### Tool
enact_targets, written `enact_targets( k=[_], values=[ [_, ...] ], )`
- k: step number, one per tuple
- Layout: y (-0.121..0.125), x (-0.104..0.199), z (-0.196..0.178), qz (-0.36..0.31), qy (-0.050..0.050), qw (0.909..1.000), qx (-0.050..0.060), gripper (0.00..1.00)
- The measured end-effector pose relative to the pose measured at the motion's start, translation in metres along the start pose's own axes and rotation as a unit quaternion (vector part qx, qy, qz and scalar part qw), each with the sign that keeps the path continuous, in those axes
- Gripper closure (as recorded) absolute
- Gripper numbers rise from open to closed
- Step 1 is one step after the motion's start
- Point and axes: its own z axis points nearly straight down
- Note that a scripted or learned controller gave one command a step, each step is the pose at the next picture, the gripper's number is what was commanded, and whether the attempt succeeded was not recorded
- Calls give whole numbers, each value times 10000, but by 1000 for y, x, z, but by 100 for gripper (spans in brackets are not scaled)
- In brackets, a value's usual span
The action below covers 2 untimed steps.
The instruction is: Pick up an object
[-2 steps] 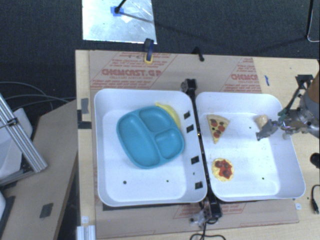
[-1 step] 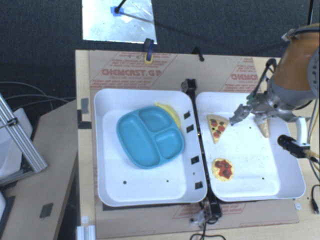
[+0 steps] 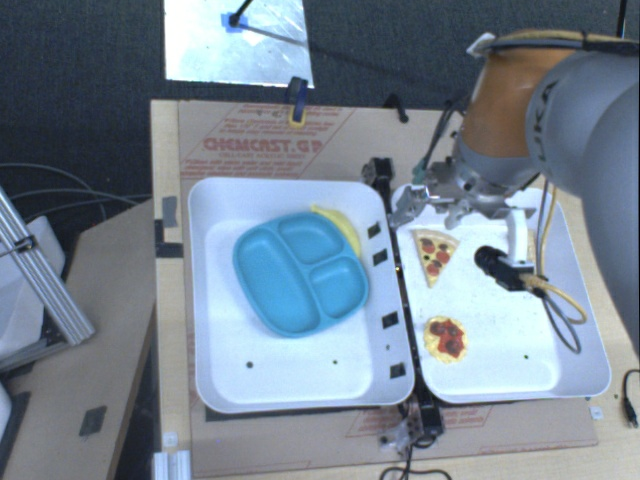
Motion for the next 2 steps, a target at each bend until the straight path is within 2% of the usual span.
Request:
enact_targets(
  k=[1, 2],
  values=[
    [-43, 19, 12, 31, -6, 10000, 28, 0],
    [-4, -33, 10, 51, -8, 10000, 0, 0]
  ],
)
